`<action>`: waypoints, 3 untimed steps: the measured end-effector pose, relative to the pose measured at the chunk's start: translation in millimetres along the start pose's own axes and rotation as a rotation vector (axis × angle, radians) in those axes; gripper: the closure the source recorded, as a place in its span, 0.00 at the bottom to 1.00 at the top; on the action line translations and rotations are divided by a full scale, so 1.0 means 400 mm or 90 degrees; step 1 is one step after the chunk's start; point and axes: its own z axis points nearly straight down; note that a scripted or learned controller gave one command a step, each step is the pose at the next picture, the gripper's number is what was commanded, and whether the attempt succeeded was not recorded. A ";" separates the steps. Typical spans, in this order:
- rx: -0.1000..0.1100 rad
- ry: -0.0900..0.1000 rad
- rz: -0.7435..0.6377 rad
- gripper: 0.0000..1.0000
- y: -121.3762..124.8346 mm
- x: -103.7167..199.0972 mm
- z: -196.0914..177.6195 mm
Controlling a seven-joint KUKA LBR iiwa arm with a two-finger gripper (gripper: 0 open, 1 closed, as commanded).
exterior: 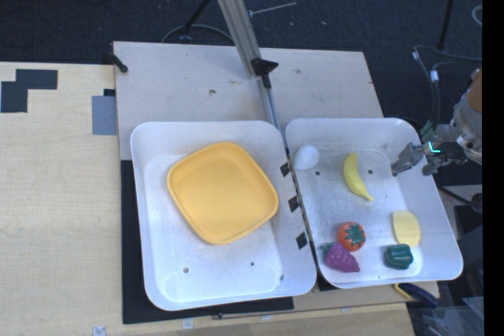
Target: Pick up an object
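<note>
We're looking at the approach step rn, nothing picked yet imo. The gripper (411, 160) is sitting at the right rim of the right bin (441, 267), coming in from the right side, and it isn't touching any of the objs. There's nothing between its fingers afaict, but how far open they are we can't tell, too small and dark at this angle.

Right bin is holding 6 things: a banana (356, 176) near the middle, closest to the gripper; a white ball (305, 157) up in the left corner; a tomato (351, 235) w/ purple grapes (341, 257) just beside it; a pale yellow piece (406, 228) and a green pepper (398, 256) on the right side. Left bin (157, 279) has 1 yellow plate (222, 191) lying flat.

We're guessing the next move needs picking 1 target, prob the banana or the yellow piece since they're nearest, then getting over it, lining the fingers across the narrow side and dropping down. The tomato and grapes are too crowded for a clean grab.
</note>
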 end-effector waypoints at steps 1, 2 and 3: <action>0.000 0.000 0.000 0.00 0.000 0.000 0.000; 0.002 0.001 -0.001 0.00 0.024 0.008 0.128; 0.002 0.001 -0.001 0.00 0.012 0.011 0.236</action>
